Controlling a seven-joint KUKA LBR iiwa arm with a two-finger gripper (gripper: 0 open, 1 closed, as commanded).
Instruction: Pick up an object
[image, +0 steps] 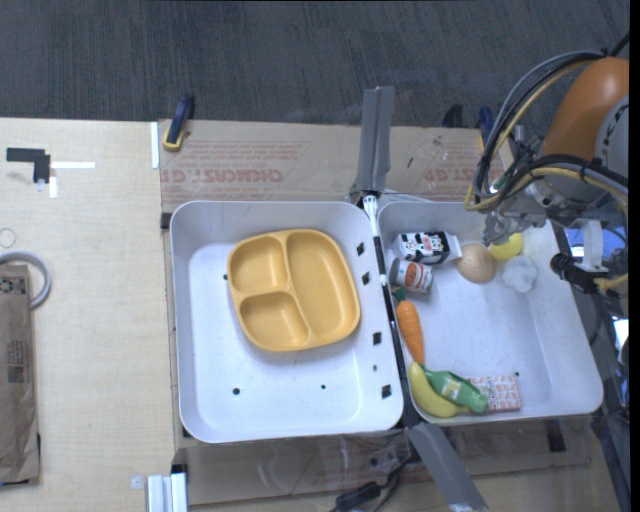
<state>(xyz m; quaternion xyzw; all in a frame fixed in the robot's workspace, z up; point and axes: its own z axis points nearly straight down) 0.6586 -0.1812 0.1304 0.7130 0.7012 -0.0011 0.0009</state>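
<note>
target: small yellow lemon-like plastic fruit (508, 246) under our gripper (497, 236) | claw state: we cannot tell | handling: light, stiff, slippery, we'd pinch across its middle

yellow plate (294, 290), orange carrot (410, 331), white bins (200, 380)

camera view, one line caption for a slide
Arm's hand low over the right bin near a yellow item; divided yellow plate in the left bin.

Robotics laboratory bench: two white bins (190, 330) on cardboard sheeting (270, 165), cabled industrial arm (590, 110), carpeted floor (250, 50).
</note>
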